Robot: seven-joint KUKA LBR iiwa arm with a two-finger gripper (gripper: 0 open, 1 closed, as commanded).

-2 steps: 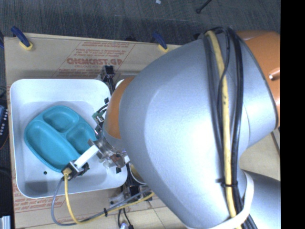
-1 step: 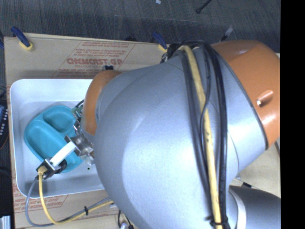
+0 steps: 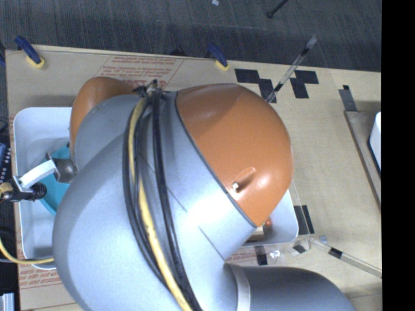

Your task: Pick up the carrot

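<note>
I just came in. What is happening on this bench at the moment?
The arm leans low over both bins and hides most of them. Its wrist end is over the left bin, close to a teal thing. I cannot tell whether it holds anything. A small orange bit shows under the arm near the right bin rim. It may be the carrot, but it is too small to tell.
</note>
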